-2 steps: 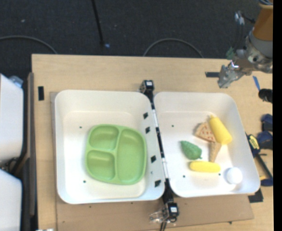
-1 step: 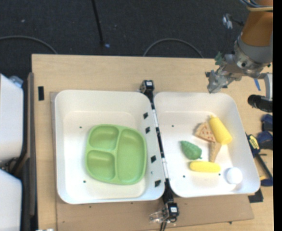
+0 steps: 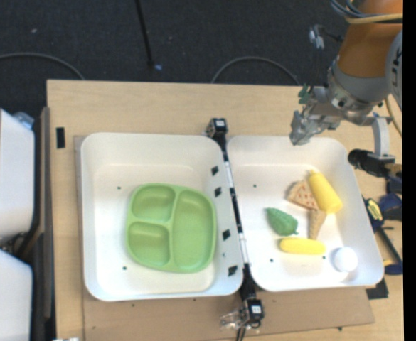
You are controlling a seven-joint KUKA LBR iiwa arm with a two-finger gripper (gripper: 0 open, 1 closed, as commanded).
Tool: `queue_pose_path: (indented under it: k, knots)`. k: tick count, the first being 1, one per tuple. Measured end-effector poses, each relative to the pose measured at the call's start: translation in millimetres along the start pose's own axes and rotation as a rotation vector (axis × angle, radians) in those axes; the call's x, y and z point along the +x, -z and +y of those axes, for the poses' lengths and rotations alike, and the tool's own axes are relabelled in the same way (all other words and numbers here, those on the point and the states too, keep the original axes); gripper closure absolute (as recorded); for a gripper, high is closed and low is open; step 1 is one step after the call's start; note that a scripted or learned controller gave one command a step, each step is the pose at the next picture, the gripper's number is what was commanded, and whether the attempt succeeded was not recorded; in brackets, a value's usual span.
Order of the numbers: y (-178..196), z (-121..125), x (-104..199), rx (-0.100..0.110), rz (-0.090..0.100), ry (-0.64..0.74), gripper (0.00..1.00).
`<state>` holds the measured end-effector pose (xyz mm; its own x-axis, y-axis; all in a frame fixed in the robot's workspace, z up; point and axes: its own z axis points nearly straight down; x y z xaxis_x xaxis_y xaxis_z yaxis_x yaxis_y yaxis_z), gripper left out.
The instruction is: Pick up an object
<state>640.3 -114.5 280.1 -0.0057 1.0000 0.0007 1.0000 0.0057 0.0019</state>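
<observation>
where smooth white bin (image 3: 264,155) curves, metal fingers (image 3: 301,132)

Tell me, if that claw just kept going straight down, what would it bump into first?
Probably the bare floor at the back of the right shallow white bin. The claw points there, though depth is unclear.

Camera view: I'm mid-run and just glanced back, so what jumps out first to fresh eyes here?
The bright green divided plastic plate lies alone in the left white bin. In the right white bin a cluster draws the eye: a yellow corn cob, a yellow banana-shaped piece, a dark green leafy piece, tan wedge pieces and a small white ball. The grey gripper hangs over that bin's far edge.
</observation>
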Motion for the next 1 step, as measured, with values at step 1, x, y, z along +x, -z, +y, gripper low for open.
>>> queue_pose_path:
  k: [1]
  knots:
    - [-15.0, -20.3, 40.0, 0.002, -0.001, -0.001, 1.00]
